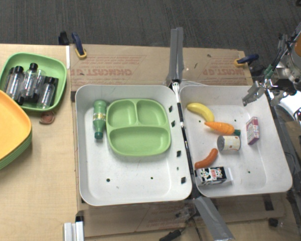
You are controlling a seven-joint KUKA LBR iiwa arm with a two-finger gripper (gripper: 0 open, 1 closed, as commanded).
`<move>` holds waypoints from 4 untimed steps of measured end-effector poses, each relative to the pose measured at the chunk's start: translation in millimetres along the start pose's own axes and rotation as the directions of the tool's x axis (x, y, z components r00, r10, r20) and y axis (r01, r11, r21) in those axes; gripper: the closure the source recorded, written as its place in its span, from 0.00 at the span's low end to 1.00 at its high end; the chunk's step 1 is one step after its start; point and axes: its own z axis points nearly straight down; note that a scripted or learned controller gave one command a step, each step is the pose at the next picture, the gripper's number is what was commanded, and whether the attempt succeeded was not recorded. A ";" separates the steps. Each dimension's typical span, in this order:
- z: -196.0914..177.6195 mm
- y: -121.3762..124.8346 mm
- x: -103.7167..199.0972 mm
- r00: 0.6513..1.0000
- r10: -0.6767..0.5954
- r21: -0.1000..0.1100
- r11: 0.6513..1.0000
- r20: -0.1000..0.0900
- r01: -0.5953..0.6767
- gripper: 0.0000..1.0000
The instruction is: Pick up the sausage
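**Desk:** Where is the sausage (pixel 206 158) from your seat?

**Me:** I see it in the right bin (pixel 271 182), low and left of that bin's middle, lying at a slant with its upper end pointing up and right. Just below it sits a small black-and-white carton (pixel 213 175), close but I can't tell if they touch. Just up and right of it is a small white can (pixel 229 143) on its side.

**Desk:** And the tool?

**Me:** The tool (pixel 254 92) is at the upper right of the frame, over the top right corner of the right bin. The sausage lies well apart from it, down and to the left. Between them I see the can, a carrot (pixel 220 127) and, nearer the bin's right side, a pink and white packet (pixel 253 130).

**Desk:** Is it clenched or released?

**Me:** I cannot tell; the metal parts up there blur together. I see nothing in its grasp.

**Desk:** Anything else in that bin?

**Me:** A banana (pixel 201 111) near the upper left, touching or almost touching the carrot. In the left bin (pixel 90 185) I see a green divided plate (pixel 138 126) with a green bottle (pixel 99 118) just beside it on the left.
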 end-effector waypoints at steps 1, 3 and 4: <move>-22.7 -64.9 4.9 0.999 0.038 0.000 0.999 0.000 -0.038 0.00; 165.3 -110.0 65.7 1.000 0.011 0.001 1.000 -0.001 -0.011 0.00; 163.8 -69.8 73.9 0.944 -0.331 -0.003 0.944 0.001 0.331 0.00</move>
